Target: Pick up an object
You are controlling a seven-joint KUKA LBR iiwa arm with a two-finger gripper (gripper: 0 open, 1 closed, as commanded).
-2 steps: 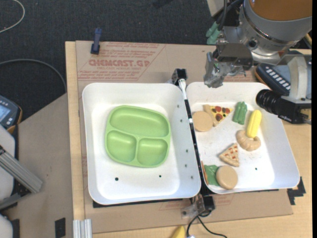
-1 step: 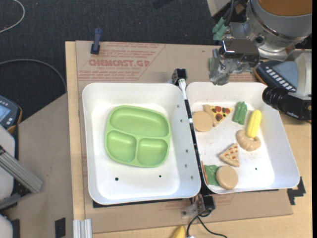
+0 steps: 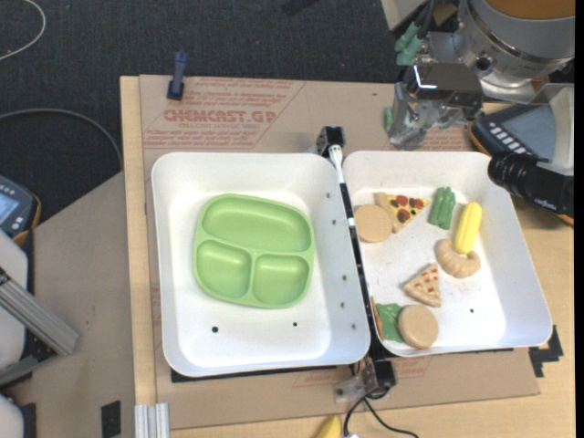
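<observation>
My gripper [image 3: 408,135] hangs above the far edge of the right bin [image 3: 511,272], with nothing between its fingers, which look slightly apart. In that bin lie toy foods: a pizza slice [image 3: 404,206], a round tan cookie [image 3: 372,224], a green pickle [image 3: 443,206], a yellow corn cob [image 3: 467,226], a croissant [image 3: 456,261], a second pizza slice [image 3: 424,286], another tan cookie [image 3: 419,327] and a green piece [image 3: 389,318] beside it. All lie below and apart from the gripper.
The left bin [image 3: 173,272] holds a green divided plate [image 3: 253,250]. A black clip [image 3: 329,139] sits where the bins meet at the far side. A blue clip [image 3: 177,76] lies on the cardboard at the back left.
</observation>
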